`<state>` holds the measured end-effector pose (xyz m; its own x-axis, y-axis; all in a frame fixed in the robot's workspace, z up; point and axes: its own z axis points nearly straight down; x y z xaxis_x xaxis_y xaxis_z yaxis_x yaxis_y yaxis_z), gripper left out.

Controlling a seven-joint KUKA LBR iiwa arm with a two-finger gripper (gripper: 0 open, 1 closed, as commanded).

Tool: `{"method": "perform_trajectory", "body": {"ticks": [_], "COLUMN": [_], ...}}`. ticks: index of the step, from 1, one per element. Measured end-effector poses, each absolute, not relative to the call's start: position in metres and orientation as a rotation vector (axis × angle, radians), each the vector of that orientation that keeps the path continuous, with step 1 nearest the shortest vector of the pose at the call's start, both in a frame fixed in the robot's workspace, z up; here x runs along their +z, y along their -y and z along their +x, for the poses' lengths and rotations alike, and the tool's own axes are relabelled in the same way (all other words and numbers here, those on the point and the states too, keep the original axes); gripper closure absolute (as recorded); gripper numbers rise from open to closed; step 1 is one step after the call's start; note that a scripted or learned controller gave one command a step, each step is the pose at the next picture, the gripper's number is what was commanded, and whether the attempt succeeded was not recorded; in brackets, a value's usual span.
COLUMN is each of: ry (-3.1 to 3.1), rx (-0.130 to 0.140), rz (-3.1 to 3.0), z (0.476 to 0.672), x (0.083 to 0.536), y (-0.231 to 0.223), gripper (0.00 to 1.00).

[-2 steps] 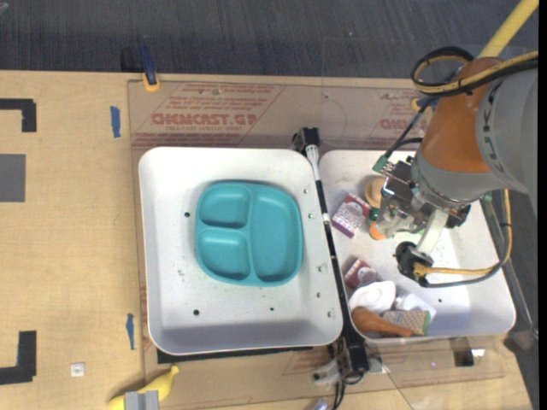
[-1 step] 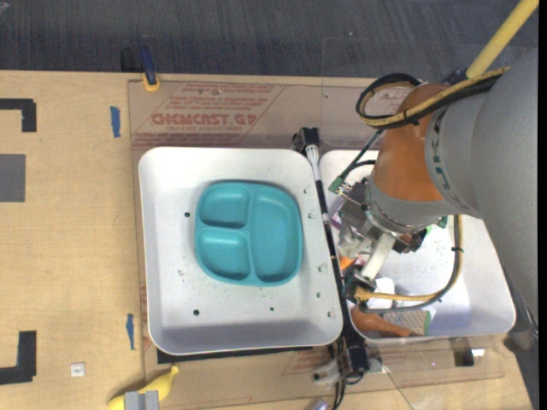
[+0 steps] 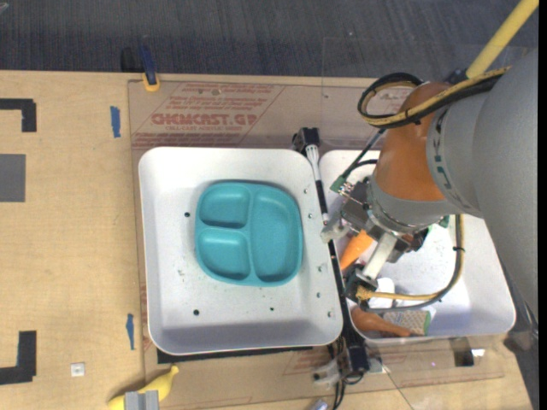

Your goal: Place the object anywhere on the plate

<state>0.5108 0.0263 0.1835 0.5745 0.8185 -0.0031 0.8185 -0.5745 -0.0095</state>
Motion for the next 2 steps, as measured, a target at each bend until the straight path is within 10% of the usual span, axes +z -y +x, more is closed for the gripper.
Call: {"method": "perform_trajectory", "body": {"ticks": [1,2], "ry": [1.517,1.516], "rx": [0.011,0.011], "rz": [-2.742,-2.745], "z": [0.4780,0.4792], "x": [0.1834,0.1927], "y": [-0.0487,-0.0479], "gripper": [0.00,1.00]}}
